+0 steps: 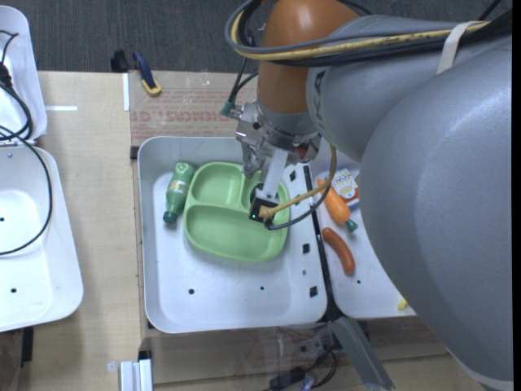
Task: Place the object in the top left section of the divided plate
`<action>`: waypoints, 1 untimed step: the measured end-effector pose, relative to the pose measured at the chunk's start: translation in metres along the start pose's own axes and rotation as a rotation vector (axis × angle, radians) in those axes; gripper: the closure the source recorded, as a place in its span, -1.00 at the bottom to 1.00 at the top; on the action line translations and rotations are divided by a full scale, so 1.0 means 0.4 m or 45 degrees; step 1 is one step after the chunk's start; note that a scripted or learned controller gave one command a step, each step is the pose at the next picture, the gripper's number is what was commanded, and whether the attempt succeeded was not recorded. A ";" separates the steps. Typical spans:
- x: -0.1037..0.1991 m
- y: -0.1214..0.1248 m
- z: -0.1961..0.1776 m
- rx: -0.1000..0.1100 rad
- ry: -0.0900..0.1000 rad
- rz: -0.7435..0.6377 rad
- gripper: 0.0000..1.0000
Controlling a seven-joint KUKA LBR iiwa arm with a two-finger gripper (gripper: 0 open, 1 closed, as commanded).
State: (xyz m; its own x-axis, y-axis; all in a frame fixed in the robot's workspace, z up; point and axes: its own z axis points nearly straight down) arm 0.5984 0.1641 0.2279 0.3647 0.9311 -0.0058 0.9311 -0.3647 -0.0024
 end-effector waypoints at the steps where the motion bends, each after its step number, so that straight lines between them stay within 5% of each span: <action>1: 0.002 -0.001 0.000 0.001 0.000 -0.003 -1.00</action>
